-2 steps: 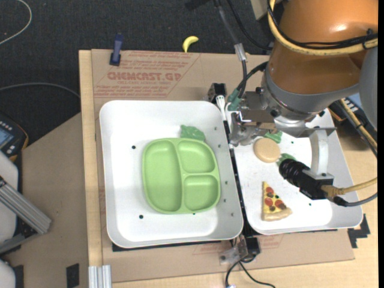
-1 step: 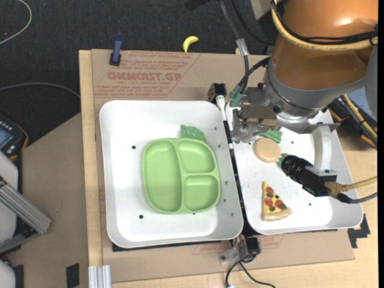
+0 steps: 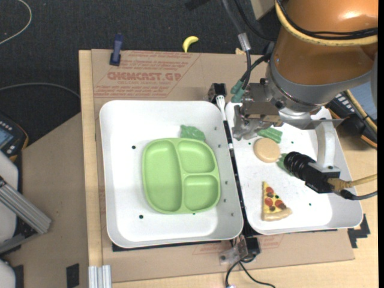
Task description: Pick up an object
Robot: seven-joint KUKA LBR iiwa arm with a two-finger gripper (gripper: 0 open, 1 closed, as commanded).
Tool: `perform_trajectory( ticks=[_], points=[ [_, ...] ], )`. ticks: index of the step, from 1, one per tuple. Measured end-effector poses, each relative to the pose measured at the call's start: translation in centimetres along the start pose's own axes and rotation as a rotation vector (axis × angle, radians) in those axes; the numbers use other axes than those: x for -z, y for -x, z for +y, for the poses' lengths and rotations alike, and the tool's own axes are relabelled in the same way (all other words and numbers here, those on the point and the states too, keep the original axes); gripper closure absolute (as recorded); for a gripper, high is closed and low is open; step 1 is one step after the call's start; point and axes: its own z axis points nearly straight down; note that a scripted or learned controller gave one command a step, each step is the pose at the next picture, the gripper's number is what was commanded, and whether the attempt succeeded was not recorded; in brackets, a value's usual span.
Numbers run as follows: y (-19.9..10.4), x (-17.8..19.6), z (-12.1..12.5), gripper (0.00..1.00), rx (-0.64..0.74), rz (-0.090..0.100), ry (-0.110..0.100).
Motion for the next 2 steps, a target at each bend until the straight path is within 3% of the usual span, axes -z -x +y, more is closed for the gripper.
perform_trajectory(
  ticks=[1,2],
  points=[
    [0.0,1.0,0.1,1.00,0.001,0.000,0.002],
    [-7.3,0.6,-0.2,1.00,0.004,0.002,-0.004]
  ],
)
